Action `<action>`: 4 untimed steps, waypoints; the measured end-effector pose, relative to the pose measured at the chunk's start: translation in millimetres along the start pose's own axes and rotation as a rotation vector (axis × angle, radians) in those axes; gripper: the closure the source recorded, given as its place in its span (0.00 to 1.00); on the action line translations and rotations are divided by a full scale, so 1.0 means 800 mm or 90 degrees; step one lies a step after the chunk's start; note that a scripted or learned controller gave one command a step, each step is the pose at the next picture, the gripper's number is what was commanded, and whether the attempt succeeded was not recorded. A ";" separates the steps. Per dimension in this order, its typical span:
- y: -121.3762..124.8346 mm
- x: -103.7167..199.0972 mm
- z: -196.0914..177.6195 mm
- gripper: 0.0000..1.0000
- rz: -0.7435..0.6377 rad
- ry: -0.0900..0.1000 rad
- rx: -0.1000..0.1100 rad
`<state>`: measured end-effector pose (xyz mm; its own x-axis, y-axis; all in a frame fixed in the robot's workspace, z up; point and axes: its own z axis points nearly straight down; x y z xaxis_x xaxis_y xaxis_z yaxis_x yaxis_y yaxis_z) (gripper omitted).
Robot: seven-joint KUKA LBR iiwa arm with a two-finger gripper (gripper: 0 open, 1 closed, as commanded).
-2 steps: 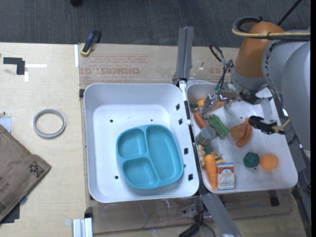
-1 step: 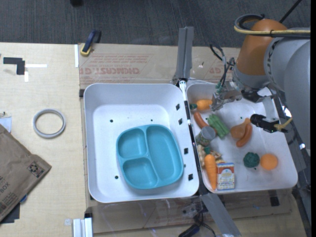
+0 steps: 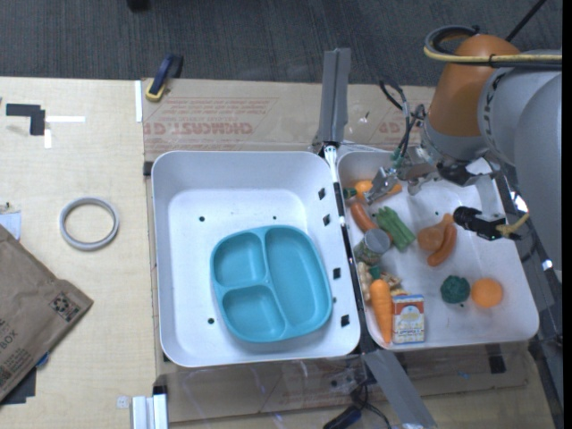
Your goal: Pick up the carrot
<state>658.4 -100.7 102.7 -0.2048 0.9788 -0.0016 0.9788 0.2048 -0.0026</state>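
Gripper [image 3: 386, 183]: hung low over the far left part of the right bin [image 3: 509, 324], the grey arm [image 3: 527, 105] with its orange band [image 3: 465, 83] reaching in from the right.
Fingers: too small and cluttered to read; whether they were apart or together I cannot tell, and nothing could be seen between them.
Carrot [image 3: 381, 304]: lay well nearer the camera than the fingers, along the right bin's left wall, its pointed end towards the near rim; apart from the gripper.
Small box [image 3: 408, 317]: just right of the carrot, touching or nearly touching it, well on the near side of the fingers.
Green vegetable [image 3: 394, 226]: just on the near side of the fingers, slanted.
Small orange piece [image 3: 361, 214]: just left of and below the fingers, against the bin's left wall.
Grey can [image 3: 374, 244]: between the fingers and the carrot.
Orange-red piece [image 3: 438, 239]: to the right of the fingers and a little nearer the camera.
Dark green ball [image 3: 456, 289]: farther right and nearer still, beside an orange ball [image 3: 487, 292].
Left bin [image 3: 179, 239]: well to the left of the fingers, holding a blue divided plate [image 3: 270, 284].
Tape ring [image 3: 89, 222]: far to the left, on the bench.
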 end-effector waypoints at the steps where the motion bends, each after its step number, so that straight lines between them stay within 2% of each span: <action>1: -0.008 -0.004 0.019 0.00 0.197 0.005 0.015; 2: -0.009 0.007 0.020 0.00 0.297 0.001 0.023; 3: -0.005 0.006 0.006 1.00 0.297 -0.002 0.013; 4: -0.005 0.006 0.006 0.00 0.297 -0.002 0.013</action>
<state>653.3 -96.6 97.6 0.2570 0.9664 -0.0099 0.9662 -0.2571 -0.0206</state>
